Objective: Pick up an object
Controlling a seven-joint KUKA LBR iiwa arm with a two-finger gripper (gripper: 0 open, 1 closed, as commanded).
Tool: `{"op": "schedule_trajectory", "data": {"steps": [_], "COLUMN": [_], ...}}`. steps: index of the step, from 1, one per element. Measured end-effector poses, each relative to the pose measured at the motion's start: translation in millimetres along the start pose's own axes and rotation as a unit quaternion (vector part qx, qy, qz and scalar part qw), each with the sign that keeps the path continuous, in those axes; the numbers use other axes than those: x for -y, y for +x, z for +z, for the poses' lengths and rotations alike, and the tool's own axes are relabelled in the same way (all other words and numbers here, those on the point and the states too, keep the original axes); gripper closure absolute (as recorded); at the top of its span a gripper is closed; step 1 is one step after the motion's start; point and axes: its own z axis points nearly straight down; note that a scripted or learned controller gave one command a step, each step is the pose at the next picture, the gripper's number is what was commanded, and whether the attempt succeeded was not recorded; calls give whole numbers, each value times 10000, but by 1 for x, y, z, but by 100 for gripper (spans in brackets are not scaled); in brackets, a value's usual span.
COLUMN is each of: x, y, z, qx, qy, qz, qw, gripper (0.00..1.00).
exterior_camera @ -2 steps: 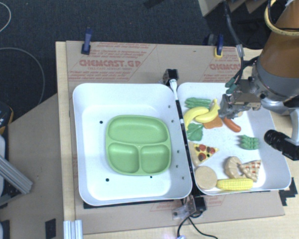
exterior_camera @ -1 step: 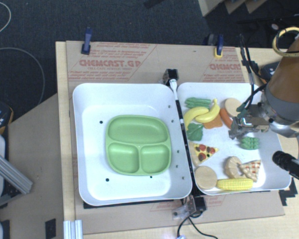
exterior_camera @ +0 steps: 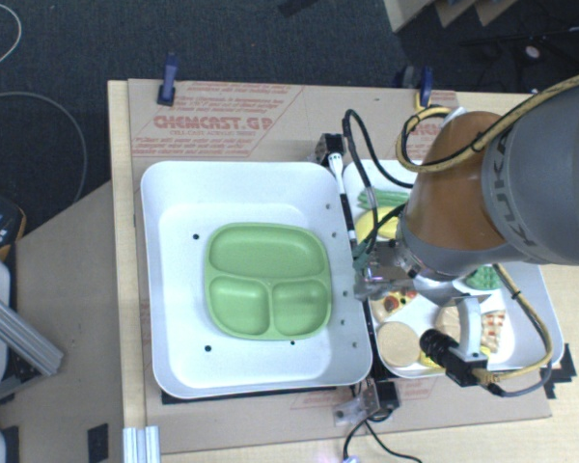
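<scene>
My grey arm with its orange band (exterior_camera: 454, 191) hangs over the right bin (exterior_camera: 550, 326) and covers most of it. The gripper (exterior_camera: 374, 280) shows as a metal part at the arm's lower left, close to the bin's left wall. Around it lie small objects: a yellow piece (exterior_camera: 366, 226), a green piece (exterior_camera: 388, 199), a small red and white item (exterior_camera: 397, 303), a round tan disc (exterior_camera: 398, 344), a pizza-like slice (exterior_camera: 493, 331) and a green item (exterior_camera: 483, 279). Nothing can be seen held.
The left bin (exterior_camera: 164, 258) holds a green divided plate (exterior_camera: 267, 280). A black pen-like rod (exterior_camera: 344, 205) lies along the wall between the bins. Cables (exterior_camera: 502, 379) loop off the arm at the lower right. Cardboard (exterior_camera: 212, 114) lies behind the bins.
</scene>
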Motion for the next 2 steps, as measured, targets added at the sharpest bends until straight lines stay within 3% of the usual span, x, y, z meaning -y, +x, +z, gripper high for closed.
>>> {"op": "schedule_trajectory", "data": {"steps": [1, 2], "x": [-2, -1], "y": [-5, 49], "z": [-120, -61], "qx": [21, 15], "qy": [-111, -11], "qz": [36, 22], "qw": [9999, 10000], "gripper": [100, 100]}}
